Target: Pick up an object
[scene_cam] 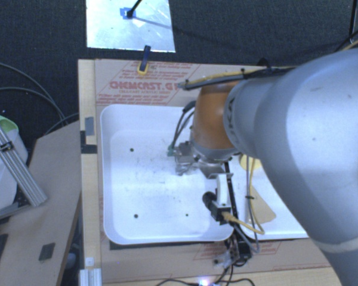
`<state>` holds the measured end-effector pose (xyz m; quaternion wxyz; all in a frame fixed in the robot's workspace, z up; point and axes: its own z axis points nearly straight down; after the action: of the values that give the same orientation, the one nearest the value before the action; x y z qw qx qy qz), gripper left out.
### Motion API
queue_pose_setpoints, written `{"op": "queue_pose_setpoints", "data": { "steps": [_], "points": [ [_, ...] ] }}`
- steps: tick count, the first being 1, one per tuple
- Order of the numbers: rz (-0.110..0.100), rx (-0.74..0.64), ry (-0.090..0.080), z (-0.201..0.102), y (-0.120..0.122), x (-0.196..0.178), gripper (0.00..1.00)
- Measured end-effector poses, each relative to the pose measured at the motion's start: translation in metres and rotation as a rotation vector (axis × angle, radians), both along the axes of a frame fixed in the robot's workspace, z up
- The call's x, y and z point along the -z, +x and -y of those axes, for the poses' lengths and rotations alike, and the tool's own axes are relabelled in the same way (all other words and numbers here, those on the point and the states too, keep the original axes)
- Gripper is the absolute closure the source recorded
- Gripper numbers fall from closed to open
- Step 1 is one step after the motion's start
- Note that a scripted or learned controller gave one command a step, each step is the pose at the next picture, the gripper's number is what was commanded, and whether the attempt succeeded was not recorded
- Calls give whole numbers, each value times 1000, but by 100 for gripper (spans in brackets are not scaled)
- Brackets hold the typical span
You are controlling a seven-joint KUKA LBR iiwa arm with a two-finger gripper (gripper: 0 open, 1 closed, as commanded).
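Observation:
My arm's grey body reaches in from the right and covers most of the right bin (286, 231). Below the orange band (210, 119), the gripper (182, 161) hangs over the right part of the left white bin (116, 159), near its middle height. A tan flat object (267, 209) lies in the right bin, partly hidden by the arm. Just above it a small yellow piece (251, 162) peeks out beside the arm. Nothing can be made out in the gripper.
The left bin's floor bears only dark specks and small marks. A black bracket with cables (219, 206) hangs from the wrist over the bins' shared wall. Cardboard (149, 82) lies under the bins. A metal rail (15, 165) slants at the left.

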<state>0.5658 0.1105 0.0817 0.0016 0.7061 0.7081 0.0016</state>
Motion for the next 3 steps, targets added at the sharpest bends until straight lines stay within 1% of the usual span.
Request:
{"op": "queue_pose_setpoints", "data": {
  "steps": [1, 2, 3],
  "points": [
    [-3, 3, 2, 0, -2, -13, 100],
    [-7, -3, 1, -40, -67, -2, 100],
    [4, 0, 1, -30, 16, -12, 100]
  ]
}}
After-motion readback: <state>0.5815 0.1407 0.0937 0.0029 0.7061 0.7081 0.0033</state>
